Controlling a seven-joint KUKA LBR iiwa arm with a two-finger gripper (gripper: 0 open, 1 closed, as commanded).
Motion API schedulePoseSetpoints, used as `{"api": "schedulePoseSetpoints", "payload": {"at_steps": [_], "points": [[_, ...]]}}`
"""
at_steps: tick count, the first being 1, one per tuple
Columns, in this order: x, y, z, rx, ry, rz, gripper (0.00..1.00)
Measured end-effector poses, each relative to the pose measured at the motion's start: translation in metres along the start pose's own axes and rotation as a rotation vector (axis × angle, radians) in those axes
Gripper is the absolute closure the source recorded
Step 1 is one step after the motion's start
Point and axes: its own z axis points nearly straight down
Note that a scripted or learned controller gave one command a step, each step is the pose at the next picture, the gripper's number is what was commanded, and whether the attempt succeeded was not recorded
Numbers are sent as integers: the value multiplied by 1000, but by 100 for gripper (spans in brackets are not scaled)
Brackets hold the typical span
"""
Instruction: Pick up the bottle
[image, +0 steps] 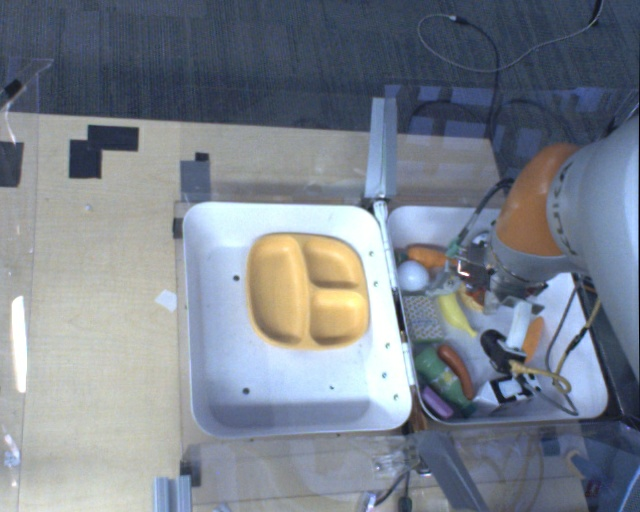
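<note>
On a pale wooden bench (100, 350) by dark carpet (250, 60), the gripper (478, 285) hung over the cluttered right bin (592, 400) of 2; its grip, and which item was the bottle, I couldn't tell.

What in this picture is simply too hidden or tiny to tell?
- Gripper, camera view: the arm's wrist covers it; open or shut is unclear.
- Right bin: the arm hides part of its contents.
- The bottle: too cluttered and small to single out among the pile.
- Arm: cut off by the right edge.
</note>
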Motion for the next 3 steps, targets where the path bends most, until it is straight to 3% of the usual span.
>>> {"api": "schedulePoseSetpoints", "payload": {"at_steps": [1,2,3], "points": [[-68,49,-118,17,1,51,0],[-61,-15,-8,21,4,-170,0],[-83,84,8,29,7,-298,0]]}}
